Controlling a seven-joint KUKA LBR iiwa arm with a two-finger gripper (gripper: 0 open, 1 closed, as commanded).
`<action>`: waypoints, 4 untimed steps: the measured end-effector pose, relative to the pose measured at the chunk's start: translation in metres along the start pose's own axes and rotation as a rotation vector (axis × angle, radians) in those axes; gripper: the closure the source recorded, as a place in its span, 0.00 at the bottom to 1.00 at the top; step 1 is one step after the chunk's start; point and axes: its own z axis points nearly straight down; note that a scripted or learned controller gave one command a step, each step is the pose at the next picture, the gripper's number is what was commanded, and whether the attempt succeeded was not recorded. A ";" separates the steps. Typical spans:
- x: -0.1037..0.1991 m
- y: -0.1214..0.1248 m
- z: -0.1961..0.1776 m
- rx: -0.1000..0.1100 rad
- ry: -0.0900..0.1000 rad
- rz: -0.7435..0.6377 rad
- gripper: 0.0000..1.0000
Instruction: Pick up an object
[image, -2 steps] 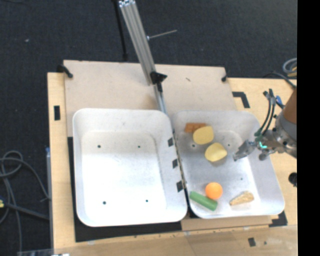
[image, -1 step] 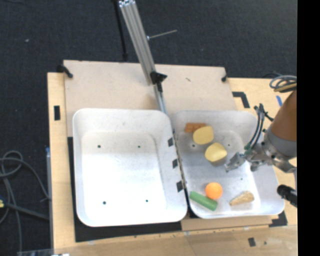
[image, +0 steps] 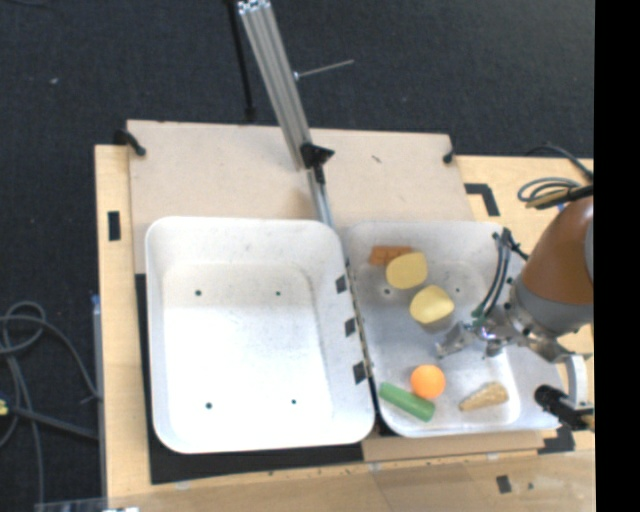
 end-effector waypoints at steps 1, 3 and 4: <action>-0.001 0.003 -0.015 -0.009 0.000 0.006 1.00; -0.012 0.020 -0.126 -0.013 -0.003 -0.004 1.00; -0.013 0.021 -0.181 -0.012 -0.002 -0.005 1.00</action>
